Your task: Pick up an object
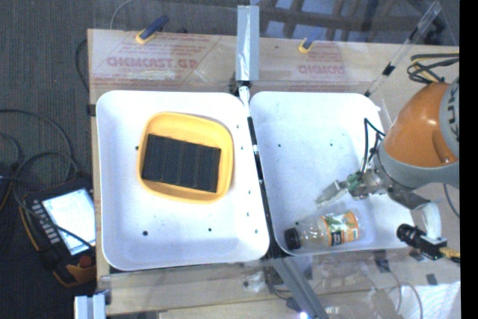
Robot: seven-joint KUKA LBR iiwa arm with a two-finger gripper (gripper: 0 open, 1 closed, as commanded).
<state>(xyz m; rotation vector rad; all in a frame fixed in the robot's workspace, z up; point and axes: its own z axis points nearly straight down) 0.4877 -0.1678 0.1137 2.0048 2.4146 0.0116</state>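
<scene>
A small clear plastic bottle (pixel 326 230) with a dark cap and an orange-green label lies on its side near the front edge of the right bin (pixel 306 131). My gripper (pixel 337 189) hangs low over that bin's right part, just above and behind the bottle, with nothing seen between its fingers. In the left bin (pixel 119 235) rests a yellow dish (pixel 187 157) with a dark ridged block (pixel 181 163) lying in it.
The arm's orange band (pixel 422 132) covers the right bin's right rim. A metal divider post (pixel 247 41) stands behind the gap between the bins. A tablet and cables (pixel 63 217) lie on the floor to the left.
</scene>
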